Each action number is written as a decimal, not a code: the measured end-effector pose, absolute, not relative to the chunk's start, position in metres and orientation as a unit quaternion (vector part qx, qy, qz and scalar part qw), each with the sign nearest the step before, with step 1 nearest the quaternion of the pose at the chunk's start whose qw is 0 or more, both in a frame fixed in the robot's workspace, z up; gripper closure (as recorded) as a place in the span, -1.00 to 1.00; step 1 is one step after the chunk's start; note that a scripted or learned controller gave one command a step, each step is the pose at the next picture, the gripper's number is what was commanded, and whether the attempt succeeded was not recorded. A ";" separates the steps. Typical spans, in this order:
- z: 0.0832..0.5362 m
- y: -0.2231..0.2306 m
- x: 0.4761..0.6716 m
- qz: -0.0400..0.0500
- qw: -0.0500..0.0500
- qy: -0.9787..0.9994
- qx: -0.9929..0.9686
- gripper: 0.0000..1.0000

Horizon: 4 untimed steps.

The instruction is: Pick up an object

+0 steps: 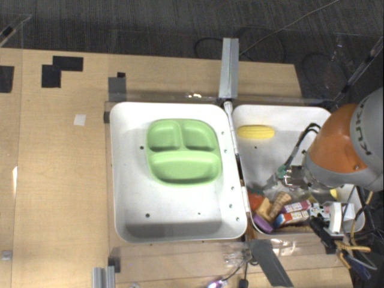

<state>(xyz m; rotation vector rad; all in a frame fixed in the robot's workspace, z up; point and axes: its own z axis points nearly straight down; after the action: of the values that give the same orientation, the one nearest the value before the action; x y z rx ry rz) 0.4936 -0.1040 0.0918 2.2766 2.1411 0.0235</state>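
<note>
From above, the wooden table [54, 191] carries two shallow white bins side by side. The left bin [129, 215] holds one thing: a green divided plate [182, 150] with three compartments, two small ones at the far side and one long one nearer the camera, lying flat near the bin's middle.

The right bin [282, 120] is partly covered by the arm [345, 146], whose orange band and grey wrist hide much of the bin's right side and part of its floor. Near the far left corner of that bin lies one yellow corn cob [256, 132], well apart from everything else. In the near part of the bin sits a crowded heap of small objects [279, 209], touching and overlapping: an orange-red piece at the left, a purple piece at the near edge, a brown stick-like piece and a red-and-white package can be made out, but their exact count and kinds are hard to tell.

The jaws [287, 180] are low over the heap, just beyond it, below the wrist. The arm and its dark cable blur into this spot, so whether they are apart or together cannot be told, nor whether anything is between them.
</note>
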 end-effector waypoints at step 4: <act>0.091 -0.170 0.494 0.005 0.007 0.700 0.714 -1.00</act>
<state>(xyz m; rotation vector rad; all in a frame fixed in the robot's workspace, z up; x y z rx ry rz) 0.4945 -0.1698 0.0912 2.2327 2.1899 0.0142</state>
